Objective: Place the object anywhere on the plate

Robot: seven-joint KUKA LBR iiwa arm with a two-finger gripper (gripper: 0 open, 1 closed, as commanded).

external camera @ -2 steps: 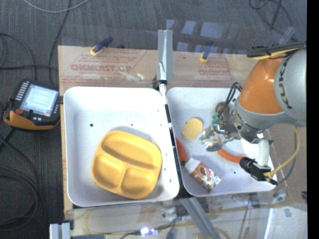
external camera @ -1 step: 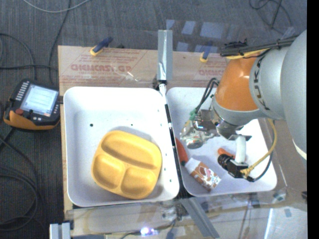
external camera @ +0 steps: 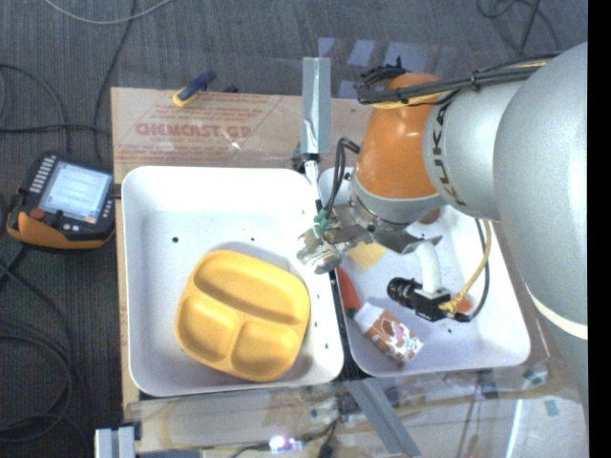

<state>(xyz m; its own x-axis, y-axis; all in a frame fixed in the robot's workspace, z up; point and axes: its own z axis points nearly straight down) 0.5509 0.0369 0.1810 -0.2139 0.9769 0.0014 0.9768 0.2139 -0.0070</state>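
A yellow plate [external camera: 244, 315] with three compartments lies in the left bin [external camera: 162, 218], toward its front right. My gripper [external camera: 320, 244] hangs over the wall between the two bins, just beyond the plate's far right corner. In the right bin [external camera: 496, 337] a red-orange stick-shaped thing [external camera: 350, 294] lies by the left wall. A brown and red packet [external camera: 391, 338] lies in front of it. A pale yellow thing [external camera: 373, 253] peeks out from under the wrist. The arm hides most of the right bin's back.
A teach pendant [external camera: 62, 203] rests on the floor left of the bench. A blue and yellow tool [external camera: 194, 87] lies on the cardboard sheet [external camera: 210, 132] behind the left bin. The left bin's floor is bare around the plate.
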